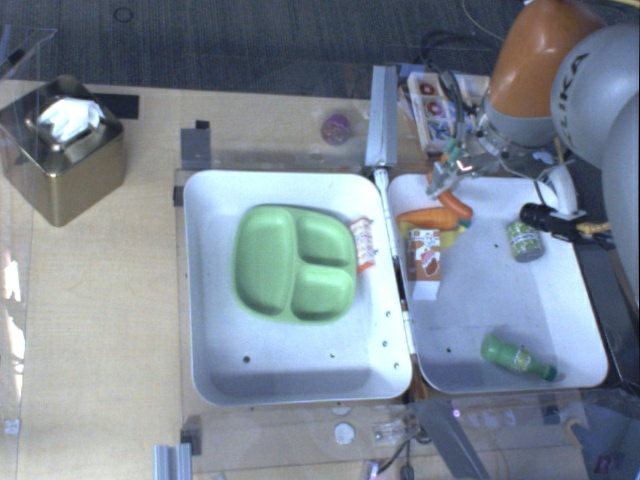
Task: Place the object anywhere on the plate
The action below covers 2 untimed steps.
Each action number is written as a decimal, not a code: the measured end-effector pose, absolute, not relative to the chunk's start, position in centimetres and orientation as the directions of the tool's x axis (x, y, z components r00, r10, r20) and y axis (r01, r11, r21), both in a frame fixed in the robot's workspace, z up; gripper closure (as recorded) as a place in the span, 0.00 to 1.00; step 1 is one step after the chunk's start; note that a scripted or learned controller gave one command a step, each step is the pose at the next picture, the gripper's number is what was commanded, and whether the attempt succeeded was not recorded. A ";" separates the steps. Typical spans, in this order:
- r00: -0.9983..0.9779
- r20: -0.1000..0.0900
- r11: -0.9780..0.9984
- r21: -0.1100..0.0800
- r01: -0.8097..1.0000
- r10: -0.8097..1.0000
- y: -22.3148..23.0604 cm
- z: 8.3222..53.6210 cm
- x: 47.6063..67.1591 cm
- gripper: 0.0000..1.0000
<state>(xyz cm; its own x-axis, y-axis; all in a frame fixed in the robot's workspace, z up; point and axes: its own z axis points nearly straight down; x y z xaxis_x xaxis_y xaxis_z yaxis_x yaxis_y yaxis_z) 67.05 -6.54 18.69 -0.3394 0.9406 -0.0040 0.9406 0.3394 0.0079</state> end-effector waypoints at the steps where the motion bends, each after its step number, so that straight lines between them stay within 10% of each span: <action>1: -0.278 -0.001 0.278 0.008 0.961 0.961 0.5 21.2 62.9 1.00; 2: -0.259 0.001 0.259 0.004 0.966 0.966 7.2 18.5 60.8 1.00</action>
<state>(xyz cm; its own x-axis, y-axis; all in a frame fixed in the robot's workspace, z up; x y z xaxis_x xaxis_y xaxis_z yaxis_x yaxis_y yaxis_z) 60.77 7.24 18.50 -0.2590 0.9659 0.0005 0.9659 0.2590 0.0042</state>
